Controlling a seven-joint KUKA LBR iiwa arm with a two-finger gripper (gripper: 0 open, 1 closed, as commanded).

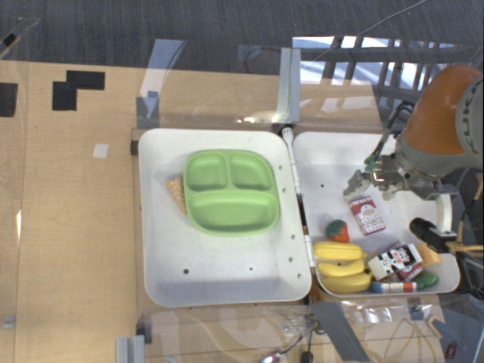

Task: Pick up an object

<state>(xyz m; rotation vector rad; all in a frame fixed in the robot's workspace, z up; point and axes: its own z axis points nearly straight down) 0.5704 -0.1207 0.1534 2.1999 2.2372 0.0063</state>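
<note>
Down at the near edge of the right bin (333, 169) lies a clutter: two bananas (342, 265) stacked side by side, a marker (393, 286) along the front wall, a dark printed packet (397, 261) and something green (428, 280) in the corner. Just behind the bananas sits a small red and green toy, perhaps a strawberry (337, 231). Farther back, alone on bare bin floor, lies a little red and white box (367, 215), flat and slightly turned.

That box looks the likeliest target, since the gripper (376, 178) hangs just beyond it, jaws spread and pinching nothing. I judge it light and stiff, thin card with a glossy face, so it may skate on the smooth plastic if nudged. The best hold would be across its narrow width, jaws closing on the two long edges, pressed low so it cannot tip out. The bananas seem a plumper, rounder choice but lie hard against the wall.

In the left bin (159, 225) rests a green tray (231, 191) with a biscuit-like piece (176, 193) tucked at its left edge. Beyond both bins the worktop (68, 203) runs to the dark floor.
</note>
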